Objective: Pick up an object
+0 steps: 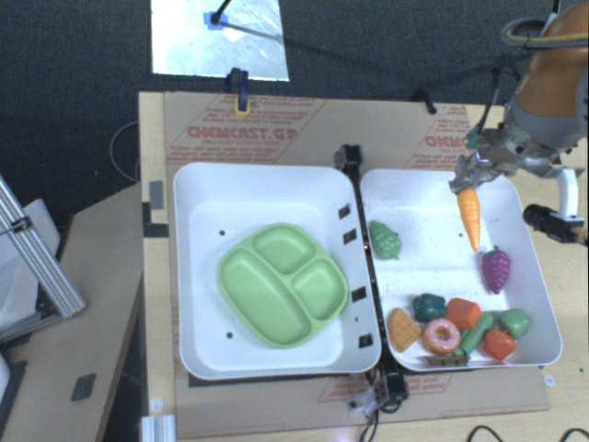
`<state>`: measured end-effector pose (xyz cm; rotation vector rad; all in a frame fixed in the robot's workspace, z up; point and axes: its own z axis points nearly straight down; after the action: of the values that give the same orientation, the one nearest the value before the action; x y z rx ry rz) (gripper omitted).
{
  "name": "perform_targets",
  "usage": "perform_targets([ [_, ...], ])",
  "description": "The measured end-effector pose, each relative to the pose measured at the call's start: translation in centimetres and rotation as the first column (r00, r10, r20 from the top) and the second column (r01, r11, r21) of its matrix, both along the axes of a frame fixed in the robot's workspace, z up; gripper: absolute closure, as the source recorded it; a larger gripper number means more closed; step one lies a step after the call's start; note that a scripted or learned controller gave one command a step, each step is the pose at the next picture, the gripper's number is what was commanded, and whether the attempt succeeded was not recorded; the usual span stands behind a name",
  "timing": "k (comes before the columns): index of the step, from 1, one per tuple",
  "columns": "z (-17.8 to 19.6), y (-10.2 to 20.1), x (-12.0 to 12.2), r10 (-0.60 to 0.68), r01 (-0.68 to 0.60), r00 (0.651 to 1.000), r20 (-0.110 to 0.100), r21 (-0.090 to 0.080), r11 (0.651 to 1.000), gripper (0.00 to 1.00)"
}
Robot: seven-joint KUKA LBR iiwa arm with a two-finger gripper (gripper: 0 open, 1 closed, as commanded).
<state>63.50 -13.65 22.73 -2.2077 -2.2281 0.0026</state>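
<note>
Orange toy carrot [470, 215], a tapered plastic piece, is hanging point-down with its top end pinched between the fingers of the grey two-finger gripper [467, 179], over the upper right part of the shallow white right-hand bin [414, 191]. Fingers are sitting narrow, closed on the carrot's top. Below the carrot, a purple plastic grape bunch [495, 269] is lying near the bin's right wall, and a green bumpy toy vegetable [384, 241] is resting near its left wall. Along the bin's lower edge a cluster is crowding together: a pink-frosted toy doughnut [441, 336], an orange wedge-shaped piece [402, 329], plus red and green toy foods. In the shallow white left-hand bin [212, 191] a light green divided plastic plate [282, 284] is lying flat
</note>
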Motion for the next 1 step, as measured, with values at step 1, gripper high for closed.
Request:
perform_targets([
  [1,0.43,5.64,-1.17,0.001,-0.001,1.0,0.0,0.0,1.0,1.0],
])
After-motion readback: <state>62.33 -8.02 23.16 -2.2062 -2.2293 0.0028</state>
